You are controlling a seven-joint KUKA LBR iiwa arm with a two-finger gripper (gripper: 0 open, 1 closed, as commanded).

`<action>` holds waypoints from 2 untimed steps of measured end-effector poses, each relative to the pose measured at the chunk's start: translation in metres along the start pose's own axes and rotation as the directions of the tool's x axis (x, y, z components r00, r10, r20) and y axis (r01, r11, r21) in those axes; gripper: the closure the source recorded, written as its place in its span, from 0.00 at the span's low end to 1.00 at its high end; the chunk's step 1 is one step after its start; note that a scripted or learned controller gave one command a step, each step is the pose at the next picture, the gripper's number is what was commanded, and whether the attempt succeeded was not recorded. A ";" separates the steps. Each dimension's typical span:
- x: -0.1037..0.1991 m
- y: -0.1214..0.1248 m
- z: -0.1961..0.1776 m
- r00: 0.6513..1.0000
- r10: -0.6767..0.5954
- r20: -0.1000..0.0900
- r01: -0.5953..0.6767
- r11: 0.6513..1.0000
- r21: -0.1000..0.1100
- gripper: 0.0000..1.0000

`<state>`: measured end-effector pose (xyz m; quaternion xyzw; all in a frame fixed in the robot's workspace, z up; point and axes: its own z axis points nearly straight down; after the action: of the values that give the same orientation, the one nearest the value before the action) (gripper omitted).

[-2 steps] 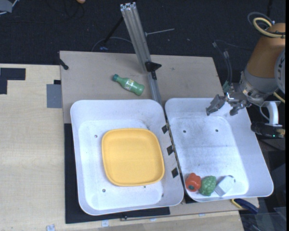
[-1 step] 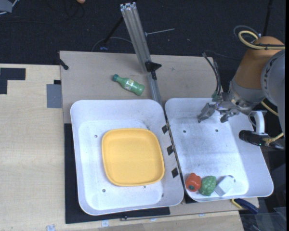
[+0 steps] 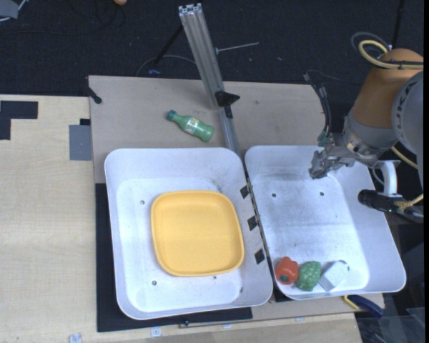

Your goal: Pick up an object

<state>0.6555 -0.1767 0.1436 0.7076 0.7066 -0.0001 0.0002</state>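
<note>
Gripper (image 3: 319, 167) is seen over the right bin's (image 3: 386, 252) far edge; its grip state cannot be told. Well below it, grouped together, lie an orange-red object (image 3: 287, 269), a green object (image 3: 308, 275) and a white-grey block (image 3: 332, 274).

No readable text, not even on the green bottle's (image 3: 191, 125) pale label.

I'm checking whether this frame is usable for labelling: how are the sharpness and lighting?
Camera view: soft overall, so the small things by the right bin's near edge blur together; even light on the yellow plate; the gripper is dark and smeary; the background is underexposed.
</note>
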 end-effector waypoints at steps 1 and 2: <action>-0.001 0.005 -0.043 1.000 -0.001 0.000 0.001 1.000 -0.003 1.00; -0.002 0.009 -0.105 1.000 0.000 0.001 0.000 1.000 -0.004 1.00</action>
<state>0.6647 -0.1784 0.2485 0.7074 0.7068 0.0012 0.0020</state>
